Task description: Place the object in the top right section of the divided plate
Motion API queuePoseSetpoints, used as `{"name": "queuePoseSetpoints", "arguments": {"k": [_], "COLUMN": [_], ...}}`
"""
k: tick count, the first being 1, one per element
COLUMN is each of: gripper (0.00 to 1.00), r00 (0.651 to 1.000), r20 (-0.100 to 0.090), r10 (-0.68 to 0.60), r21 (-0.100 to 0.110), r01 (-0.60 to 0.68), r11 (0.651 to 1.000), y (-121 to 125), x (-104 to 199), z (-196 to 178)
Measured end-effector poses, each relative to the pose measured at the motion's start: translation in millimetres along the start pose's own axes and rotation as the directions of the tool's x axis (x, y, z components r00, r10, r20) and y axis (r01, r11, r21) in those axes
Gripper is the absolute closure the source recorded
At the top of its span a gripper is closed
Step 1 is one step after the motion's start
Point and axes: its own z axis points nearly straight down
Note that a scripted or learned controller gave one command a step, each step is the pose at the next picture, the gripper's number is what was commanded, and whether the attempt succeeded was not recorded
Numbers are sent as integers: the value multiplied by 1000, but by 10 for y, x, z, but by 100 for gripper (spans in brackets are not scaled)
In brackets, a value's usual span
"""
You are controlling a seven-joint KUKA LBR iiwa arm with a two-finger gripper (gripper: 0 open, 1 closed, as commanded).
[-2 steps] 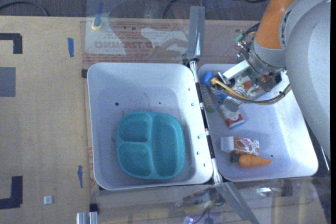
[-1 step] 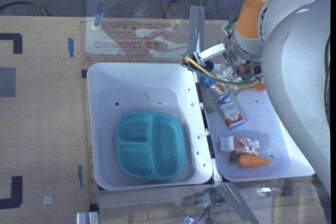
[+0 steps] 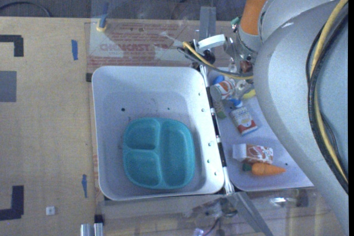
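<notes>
The hand (image 3: pixel 235 72) hangs low over the right white bin (image 3: pixel 290 171); I cannot tell its grip. The teal three-section divided plastic plate (image 3: pixel 159 153) lies in the left white bin (image 3: pixel 110 91).

We see two white bins side by side. The left bin (image 3: pixel 110 91) holds a teal divided plate (image 3: pixel 159 153) toward its lower half. The right bin (image 3: pixel 293 174) holds an orange carrot (image 3: pixel 266 169) at lower right, a small white-and-red carton (image 3: pixel 253 152) just above it, and a red-and-white packet (image 3: pixel 243 120) higher up. The grey arm (image 3: pixel 298 69) fills the right of the frame, its gripper (image 3: pixel 229 83) over the right bin's upper end among small items we cannot identify.
</notes>
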Motion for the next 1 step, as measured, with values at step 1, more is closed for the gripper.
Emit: {"name": "queuePoseSetpoints", "arguments": {"k": [1], "gripper": [100], "r00": [1000], "r20": [2], "r10": [-4], "r21": [0], "r01": [4], "r11": [1000], "y": [-624], "x": [-404], "z": [-321]}}
